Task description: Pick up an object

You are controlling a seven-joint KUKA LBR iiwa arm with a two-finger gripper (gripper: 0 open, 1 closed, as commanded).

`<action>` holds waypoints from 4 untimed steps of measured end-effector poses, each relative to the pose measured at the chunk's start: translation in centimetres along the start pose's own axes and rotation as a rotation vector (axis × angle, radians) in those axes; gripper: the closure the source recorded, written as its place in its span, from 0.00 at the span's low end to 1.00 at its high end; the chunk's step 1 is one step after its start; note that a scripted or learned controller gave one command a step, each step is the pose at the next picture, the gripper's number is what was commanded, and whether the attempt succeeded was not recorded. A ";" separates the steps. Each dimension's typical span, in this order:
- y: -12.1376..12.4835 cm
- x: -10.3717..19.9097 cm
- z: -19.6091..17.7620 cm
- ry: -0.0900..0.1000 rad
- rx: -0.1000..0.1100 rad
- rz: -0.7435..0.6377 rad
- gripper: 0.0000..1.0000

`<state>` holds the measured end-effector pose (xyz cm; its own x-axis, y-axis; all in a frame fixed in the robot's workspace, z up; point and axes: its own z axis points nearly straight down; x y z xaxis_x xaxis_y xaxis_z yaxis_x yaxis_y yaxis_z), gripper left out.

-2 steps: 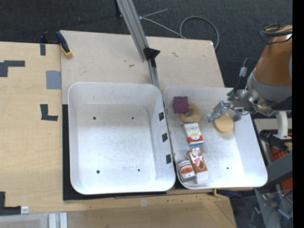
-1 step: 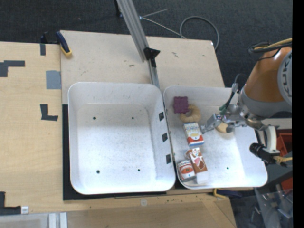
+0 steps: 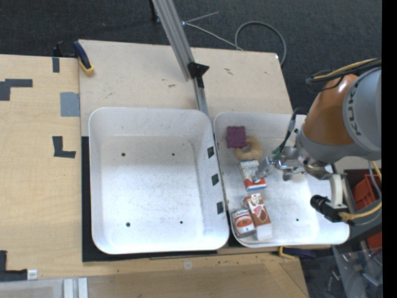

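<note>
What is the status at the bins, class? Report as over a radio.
Gripper low in right bin, over small items. Red-and-white carton lies free. Nothing seen held.

Both white bins (image 3: pixel 152 179) look like smooth plastic, speckled with dark marks. The surface (image 3: pixel 37 185) is pale matt wood-grain board. The arm's orange band (image 3: pixel 325 113) is glossy. The red-and-white cartons (image 3: pixel 257 213) look like printed card.

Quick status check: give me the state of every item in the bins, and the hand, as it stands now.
Purple block: lying flat, far end of right bin.
Tan lump: resting against the block.
Small packet: flat, just below the hand.
Carton: on its side.
Can: on its side, beside the carton.
Hand: low over the bin.
</note>
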<state>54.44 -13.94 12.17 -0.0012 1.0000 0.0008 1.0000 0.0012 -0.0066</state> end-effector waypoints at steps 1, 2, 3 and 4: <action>0.1 0.0 -1.3 0.000 -0.003 0.000 1.00; 0.3 -0.4 -7.5 -0.002 -0.011 0.000 1.00; 0.9 -0.2 -13.7 -0.003 -0.012 -0.001 1.00; 0.9 -0.2 -15.8 -0.001 -0.008 0.000 1.00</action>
<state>55.47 -14.14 27.92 -0.0014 1.0000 -0.0003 1.0000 0.0014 0.0012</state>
